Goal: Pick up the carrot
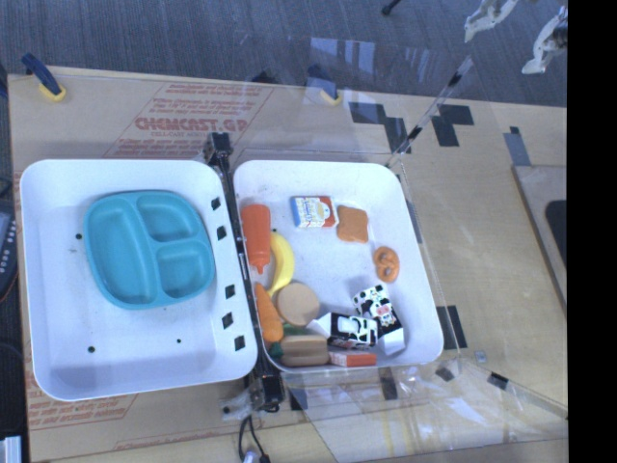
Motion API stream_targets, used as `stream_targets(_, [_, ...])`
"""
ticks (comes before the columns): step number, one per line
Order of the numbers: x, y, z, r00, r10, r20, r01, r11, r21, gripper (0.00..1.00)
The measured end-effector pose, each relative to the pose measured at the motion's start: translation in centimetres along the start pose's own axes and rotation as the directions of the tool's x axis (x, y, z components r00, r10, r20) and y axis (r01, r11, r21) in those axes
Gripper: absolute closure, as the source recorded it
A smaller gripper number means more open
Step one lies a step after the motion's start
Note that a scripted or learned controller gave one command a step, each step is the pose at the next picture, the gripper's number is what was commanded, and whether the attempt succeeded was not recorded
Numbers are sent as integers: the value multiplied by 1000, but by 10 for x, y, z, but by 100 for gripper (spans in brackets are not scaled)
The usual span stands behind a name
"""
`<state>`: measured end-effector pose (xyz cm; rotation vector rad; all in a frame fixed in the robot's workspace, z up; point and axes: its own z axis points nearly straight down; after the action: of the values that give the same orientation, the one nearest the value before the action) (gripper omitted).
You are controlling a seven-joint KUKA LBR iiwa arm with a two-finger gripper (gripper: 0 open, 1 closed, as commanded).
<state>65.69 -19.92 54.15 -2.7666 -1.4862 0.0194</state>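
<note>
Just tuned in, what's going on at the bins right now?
Nothing is being handled yet. The gripper sits at the top right of the view, well away from both bins. The carrot lies untouched along the left wall of the right bin, just below the banana and beside a round tan piece. The left bin holds a blue divided tray. The pick has not started.

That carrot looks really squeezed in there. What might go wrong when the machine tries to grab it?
The carrot lies against the right bin's left wall, leaving little room on that side. The banana and a round tan piece crowd its other side and may get grabbed or shoved instead. The orange bottle above looks similar.
</note>
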Motion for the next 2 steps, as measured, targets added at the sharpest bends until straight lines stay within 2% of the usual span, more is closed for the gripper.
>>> stream_targets(1, [-2,0,0,970,244,-2,-244,970,0,0])
stream_targets(2, [2,-1,-11,973,229,1,-229,973,6,100])
